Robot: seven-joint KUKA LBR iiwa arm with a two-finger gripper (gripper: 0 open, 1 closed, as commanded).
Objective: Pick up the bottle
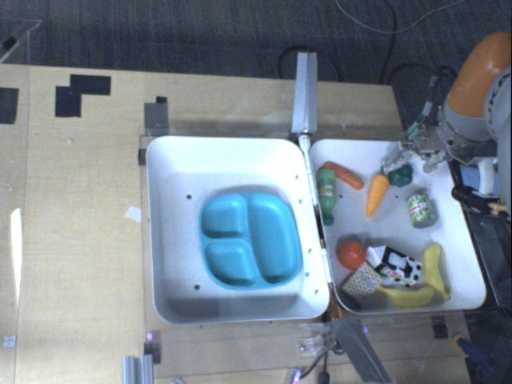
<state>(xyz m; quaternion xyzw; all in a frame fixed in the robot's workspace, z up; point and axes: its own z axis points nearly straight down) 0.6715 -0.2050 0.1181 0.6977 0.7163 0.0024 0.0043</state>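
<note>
The green bottle [326, 193] lies along the right bin's [464, 238] left wall, center frame. The end effector [412, 157] hovers upper right, well apart from it; its opening cannot be told.

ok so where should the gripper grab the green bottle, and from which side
Probably across the middle of the green bottle, coming straight down from above. It lies on its side along the right bin's left wall, long axis running top to bottom in view, so fingers should close across its narrow width. The wall side looks tight; the hot dog touches near its top.
</note>
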